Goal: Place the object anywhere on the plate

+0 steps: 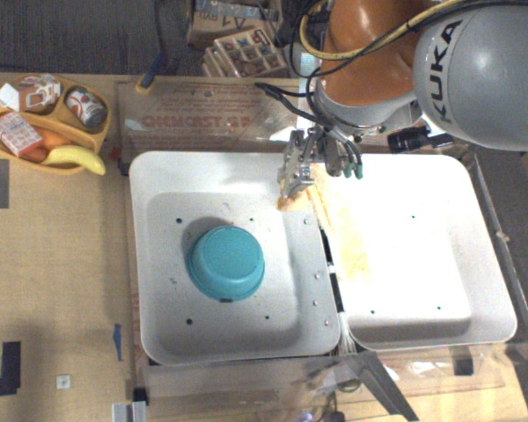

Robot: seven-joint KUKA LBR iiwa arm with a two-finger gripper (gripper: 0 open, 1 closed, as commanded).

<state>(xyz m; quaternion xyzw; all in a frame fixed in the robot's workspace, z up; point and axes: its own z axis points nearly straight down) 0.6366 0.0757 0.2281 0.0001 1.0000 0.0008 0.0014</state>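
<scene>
While the arm (pixel 475 60) reaches in over the far edge of the bench (pixel 53 280), you see two shallow white bins side by side. The left bin (pixel 158 192) carries one item on its floor: a teal plate (pixel 227 263), round and bowl-like, resting near the centre and slightly toward the near edge. Nothing lies on that plate.

The right bin (pixel 422 262) shows a yellowish smear or flat patch on its floor close to its left wall; you cannot tell what it is.

Locate the gripper (pixel 301 176) at the far end of the shared divider between the two bins, just over the far right corner of the left bin. A small tan-orange object (pixel 290 200) shows at the tips of its fingers (pixel 292 172), and the fingers appear closed around it. The view is small and blurred there, so treat the grip as likely rather than certain. The object sits above the rim between the bins, well apart from the plate.

At the far left corner of the bench, you find a yellow tray (pixel 9 143). It holds a banana (pixel 75 157) along its near edge, a small box (pixel 14 133), an orange piece beside it, and two packaged items in its far compartments.
</scene>
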